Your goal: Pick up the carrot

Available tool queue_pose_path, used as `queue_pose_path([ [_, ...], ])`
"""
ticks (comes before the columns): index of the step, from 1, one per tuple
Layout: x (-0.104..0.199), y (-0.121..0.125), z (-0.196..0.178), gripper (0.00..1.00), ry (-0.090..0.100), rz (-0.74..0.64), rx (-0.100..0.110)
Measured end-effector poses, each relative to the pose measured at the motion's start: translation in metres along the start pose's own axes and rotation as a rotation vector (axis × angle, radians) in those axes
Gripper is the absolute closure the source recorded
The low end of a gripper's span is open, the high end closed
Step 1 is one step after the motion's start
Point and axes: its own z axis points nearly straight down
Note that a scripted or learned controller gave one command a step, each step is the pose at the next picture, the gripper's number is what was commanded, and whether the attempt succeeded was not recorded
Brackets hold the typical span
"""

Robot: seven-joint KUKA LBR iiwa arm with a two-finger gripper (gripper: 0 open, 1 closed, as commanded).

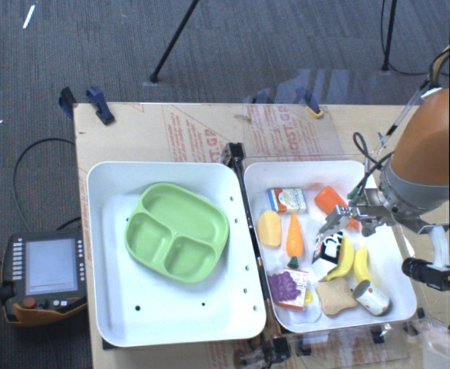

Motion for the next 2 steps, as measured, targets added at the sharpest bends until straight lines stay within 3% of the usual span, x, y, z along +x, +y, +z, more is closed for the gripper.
queue_pose_path([
  [1,0.0338,0.0418,0.1063,0.0,-0.002,-0.085,-0.006],
  [2,0.0321,0.0423,0.0998,1.0,0.001,-0.076,-0.001],
])
